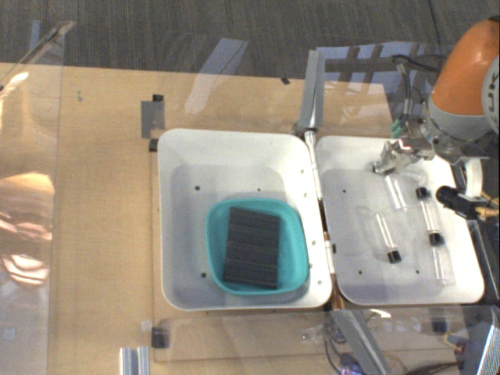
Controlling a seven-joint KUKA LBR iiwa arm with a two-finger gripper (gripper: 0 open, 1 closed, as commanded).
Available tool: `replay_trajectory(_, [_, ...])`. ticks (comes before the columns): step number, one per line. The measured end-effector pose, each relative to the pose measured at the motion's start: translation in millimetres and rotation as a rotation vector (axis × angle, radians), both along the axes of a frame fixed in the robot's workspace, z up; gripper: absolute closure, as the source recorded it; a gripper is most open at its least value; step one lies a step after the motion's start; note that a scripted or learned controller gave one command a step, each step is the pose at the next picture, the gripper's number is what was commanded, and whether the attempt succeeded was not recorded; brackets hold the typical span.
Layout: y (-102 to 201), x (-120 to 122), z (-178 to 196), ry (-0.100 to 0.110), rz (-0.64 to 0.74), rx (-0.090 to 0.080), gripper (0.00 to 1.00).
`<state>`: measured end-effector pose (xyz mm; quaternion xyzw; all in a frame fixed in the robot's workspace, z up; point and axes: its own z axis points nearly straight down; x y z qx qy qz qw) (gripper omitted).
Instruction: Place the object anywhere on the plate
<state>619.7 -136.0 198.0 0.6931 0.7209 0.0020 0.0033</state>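
Observation:
A teal square plate (295, 244) lies in the left bin (180, 209), toward its front. A dark grey ribbed block (252, 247) rests flat on the plate, roughly centred. My gripper (388, 162) hangs over the far edge of the right bin (348, 272), well to the right of the plate and apart from the block. The grey arm with its orange band (465, 76) reaches in from the upper right.
Several clear tubes with black caps lie in the right bin, such as one (396, 192) just below the gripper and one (386, 238) nearer the front. A grey metal post (312, 92) stands behind the seam between the bins.

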Motion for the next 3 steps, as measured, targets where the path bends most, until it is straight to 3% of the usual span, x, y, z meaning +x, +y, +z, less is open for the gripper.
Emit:
replay_trajectory(1, [74,-33,-13,0.003,0.135,0.001,1.00])
replay_trajectory(2, [173,-85,-13,0.003,0.227,0.002,1.00])
replay_trajectory(3, [249,-82,-12,0.001,0.287,0.002,1.00])
